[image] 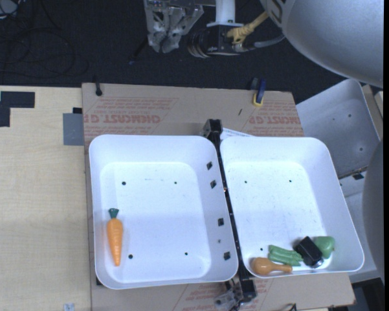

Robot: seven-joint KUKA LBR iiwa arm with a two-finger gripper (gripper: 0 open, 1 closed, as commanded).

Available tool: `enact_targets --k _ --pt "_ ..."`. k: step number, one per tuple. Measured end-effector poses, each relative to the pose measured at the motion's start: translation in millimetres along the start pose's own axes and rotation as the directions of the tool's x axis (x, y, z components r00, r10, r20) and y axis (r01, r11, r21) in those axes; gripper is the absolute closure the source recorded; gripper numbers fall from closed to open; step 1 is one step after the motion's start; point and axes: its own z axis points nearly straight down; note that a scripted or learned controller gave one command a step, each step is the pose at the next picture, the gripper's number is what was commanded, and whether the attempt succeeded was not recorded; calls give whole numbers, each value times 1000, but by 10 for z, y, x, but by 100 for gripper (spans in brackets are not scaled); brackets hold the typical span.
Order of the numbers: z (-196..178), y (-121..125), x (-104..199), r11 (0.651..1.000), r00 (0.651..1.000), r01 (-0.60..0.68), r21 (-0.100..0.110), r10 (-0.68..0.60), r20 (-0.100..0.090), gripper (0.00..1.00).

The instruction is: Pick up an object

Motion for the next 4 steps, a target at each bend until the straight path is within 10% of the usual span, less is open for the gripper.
enact_targets --k 1,2,3,4 --pt "1512 -17 -550 1000 1000 -10 25 10 11 100" --pt "330 -1 7 1000 1000 1 -1 -1 0 100" --pt "1544 -15 -600 1000 1000 -10 22 10 10 100" --pt "1284 -9 11 1000 1000 1 7 -1 2 100"
